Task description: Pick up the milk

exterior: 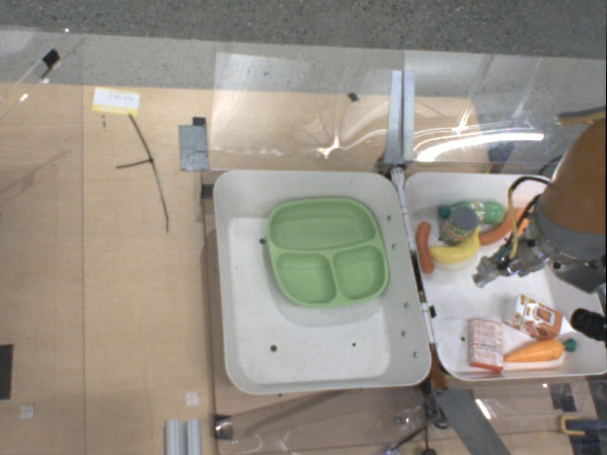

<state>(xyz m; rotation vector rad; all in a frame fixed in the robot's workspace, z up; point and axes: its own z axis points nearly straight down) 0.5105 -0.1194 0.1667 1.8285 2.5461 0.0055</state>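
Milk carton (537, 317) lies in right bin (446, 354), low right corner. Pincer (495, 271) hovers at its 10 o'clock, grip unclear. Reach step. You next go toward 4 o'clock, then down.

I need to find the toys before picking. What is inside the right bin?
The right bin holds a banana, bottle, sausage, carrot and two cartons. The arm covers its right side.

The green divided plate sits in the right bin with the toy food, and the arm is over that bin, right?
Not quite. The camera view shows the green divided plate in the left bin; the toy food and the arm are over the right bin.
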